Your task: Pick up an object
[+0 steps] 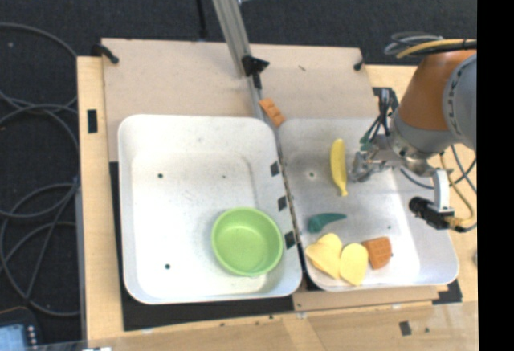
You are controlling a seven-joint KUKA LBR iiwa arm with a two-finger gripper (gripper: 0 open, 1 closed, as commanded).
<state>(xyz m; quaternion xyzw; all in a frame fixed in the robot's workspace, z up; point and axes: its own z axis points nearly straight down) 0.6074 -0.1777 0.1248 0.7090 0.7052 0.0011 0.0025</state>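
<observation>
Left shallow white bin (161,148) held a round green plastic bowl (246,240); right shallow white bin (426,261) held a yellow banana (339,166) beside the end effector (363,165), grip state indeterminable.

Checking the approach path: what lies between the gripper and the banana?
Nothing: in the camera view, bare bin floor separates the gripper from the banana.

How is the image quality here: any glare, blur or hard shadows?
Camera view: soft, even light, no hard shadows; the white bins look bright but keep detail; slightly soft overall, so the gripper beside the banana is hard to read.
</observation>
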